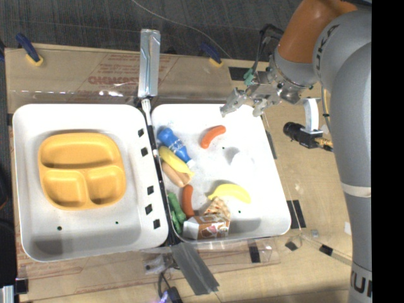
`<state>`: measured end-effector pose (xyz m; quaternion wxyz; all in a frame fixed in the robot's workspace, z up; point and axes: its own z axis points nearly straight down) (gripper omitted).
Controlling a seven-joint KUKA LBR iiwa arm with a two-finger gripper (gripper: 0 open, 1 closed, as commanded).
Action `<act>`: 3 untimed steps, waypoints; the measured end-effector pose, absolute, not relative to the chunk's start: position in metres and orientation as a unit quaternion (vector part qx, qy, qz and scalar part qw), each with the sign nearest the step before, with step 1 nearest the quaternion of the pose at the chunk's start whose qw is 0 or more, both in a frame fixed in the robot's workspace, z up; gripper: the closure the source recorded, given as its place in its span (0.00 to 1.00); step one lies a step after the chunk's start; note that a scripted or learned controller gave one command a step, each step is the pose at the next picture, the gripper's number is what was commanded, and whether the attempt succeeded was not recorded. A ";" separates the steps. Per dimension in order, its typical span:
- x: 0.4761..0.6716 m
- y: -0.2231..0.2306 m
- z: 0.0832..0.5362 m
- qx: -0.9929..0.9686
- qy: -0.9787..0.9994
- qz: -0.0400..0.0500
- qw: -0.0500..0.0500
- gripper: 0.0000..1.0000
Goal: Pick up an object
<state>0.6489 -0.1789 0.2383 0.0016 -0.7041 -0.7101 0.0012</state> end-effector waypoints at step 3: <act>0.644 -0.156 0.102 -0.734 -0.679 0.000 0.001 1.00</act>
